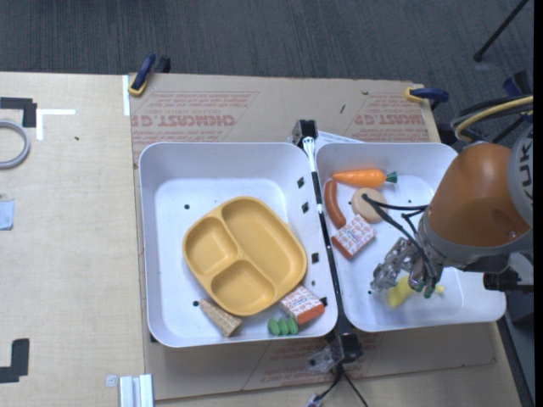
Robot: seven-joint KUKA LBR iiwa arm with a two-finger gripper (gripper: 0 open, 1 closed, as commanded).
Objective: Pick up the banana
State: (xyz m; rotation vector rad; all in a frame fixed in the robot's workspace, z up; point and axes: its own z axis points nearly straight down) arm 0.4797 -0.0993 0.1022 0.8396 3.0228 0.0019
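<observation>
1. Looks like the grasp step: the gripper (pixel 405 270) is parked low in the right bin (pixel 475 308), right over the banana (pixel 399 294), a yellow bit seen near the front wall.
2. Jaw state honestly can't be told, and no hold is confirmed.
3. Next, a firm close and straight lift would be needed.
4. The arm (pixel 479 206) is reached in from the right, wrist angled down-left.

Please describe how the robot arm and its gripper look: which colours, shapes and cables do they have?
The arm is grey with a broad, rounded orange band above the wrist. Thin black cables run past the wrist toward the gripper, which is small, metallic grey and intricate. Part of a dark letter marking shows on the grey shell.
</observation>
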